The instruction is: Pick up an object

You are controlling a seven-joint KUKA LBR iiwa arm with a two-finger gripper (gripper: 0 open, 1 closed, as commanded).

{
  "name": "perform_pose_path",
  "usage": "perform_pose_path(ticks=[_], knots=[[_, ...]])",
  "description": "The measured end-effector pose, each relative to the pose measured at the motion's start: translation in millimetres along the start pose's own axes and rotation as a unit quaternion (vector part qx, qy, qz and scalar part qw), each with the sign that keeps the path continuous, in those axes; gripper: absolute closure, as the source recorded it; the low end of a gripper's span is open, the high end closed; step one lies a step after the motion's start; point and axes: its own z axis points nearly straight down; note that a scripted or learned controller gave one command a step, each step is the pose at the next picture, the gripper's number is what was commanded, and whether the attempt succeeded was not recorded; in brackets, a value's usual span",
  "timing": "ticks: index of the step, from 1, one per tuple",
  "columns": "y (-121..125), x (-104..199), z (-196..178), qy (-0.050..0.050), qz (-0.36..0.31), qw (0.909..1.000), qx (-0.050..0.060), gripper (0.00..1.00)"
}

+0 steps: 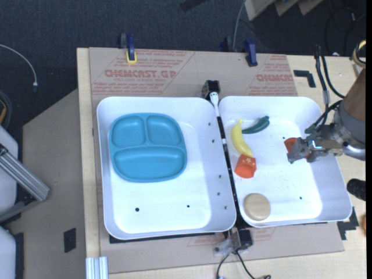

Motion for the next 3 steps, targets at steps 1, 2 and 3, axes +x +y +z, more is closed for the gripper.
perform_pose_path(ticks=[1, 2, 3], knots=[[28, 43, 16, 0.001, -0.002, 1.0, 0.003, 1.0], [58, 87, 9, 0.001, -0.002, 1.0, 0.002, 1.0], [87, 139, 6, 0.002, -0.003, 1.0, 0.002, 1.0]])
